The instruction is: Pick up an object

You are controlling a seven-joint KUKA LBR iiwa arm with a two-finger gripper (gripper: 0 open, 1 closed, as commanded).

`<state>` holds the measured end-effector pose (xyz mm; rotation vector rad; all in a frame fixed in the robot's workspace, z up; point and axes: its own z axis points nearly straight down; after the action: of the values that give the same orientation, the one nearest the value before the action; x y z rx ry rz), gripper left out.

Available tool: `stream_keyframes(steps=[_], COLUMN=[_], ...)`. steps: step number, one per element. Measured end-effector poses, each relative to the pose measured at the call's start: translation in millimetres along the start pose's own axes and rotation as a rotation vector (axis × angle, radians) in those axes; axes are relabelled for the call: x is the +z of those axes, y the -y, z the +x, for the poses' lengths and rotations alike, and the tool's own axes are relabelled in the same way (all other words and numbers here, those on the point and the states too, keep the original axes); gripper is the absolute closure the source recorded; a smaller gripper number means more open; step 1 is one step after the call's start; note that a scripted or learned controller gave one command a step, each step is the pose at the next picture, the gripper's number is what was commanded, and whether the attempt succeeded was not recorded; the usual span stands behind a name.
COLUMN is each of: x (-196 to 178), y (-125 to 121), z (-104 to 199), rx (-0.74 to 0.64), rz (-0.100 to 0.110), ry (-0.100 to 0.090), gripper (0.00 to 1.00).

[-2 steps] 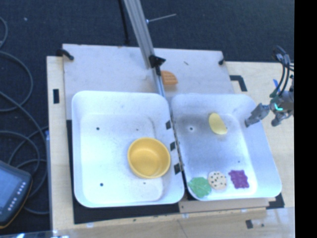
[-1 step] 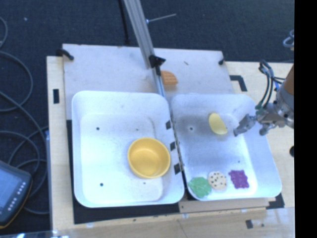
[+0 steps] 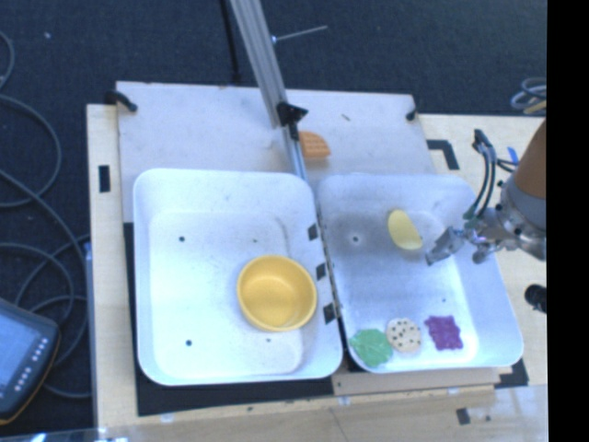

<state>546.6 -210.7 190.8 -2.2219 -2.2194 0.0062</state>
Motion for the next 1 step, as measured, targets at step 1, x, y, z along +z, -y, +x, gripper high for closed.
stream_keyframes(steps=[1], x=[44.0], y=[6.0], z=[0.6], rx=[0.0], rz=[0.0], ry=[0.0], gripper=[0.0])
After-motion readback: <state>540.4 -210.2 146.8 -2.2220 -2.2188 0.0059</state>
